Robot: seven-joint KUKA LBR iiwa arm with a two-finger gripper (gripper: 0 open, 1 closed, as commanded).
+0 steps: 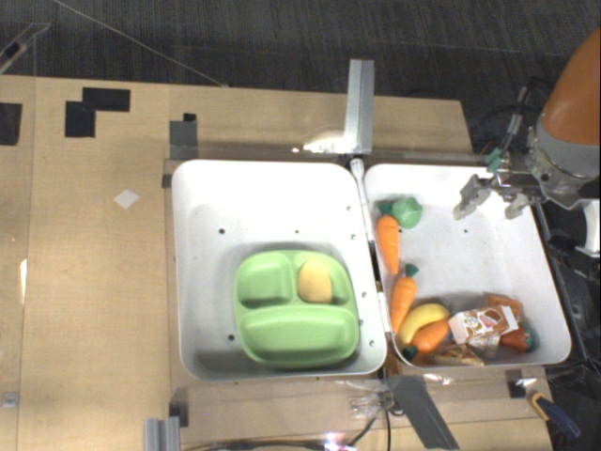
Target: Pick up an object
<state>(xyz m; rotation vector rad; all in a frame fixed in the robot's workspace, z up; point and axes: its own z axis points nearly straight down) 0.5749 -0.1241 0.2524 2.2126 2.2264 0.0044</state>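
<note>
My gripper [490, 202] hangs over the far right part of the right bin [488, 252], open with nothing between its fingers. In that bin lie a carrot [388, 241] along the left wall, a second carrot [403, 297] below it, and a small green toy [407, 211] near the far left corner. A yellow banana [423, 321], a printed snack packet [483, 326] and some orange pieces [433, 336] crowd the near edge. All of these sit left of or nearer than the gripper.
The left bin [216, 205] holds a green divided plate [296, 308] with a yellow fruit [315, 280] in its upper right compartment. A metal post [361, 106] stands behind the divider between the bins. The wooden bench [84, 252] stretches to the left.
</note>
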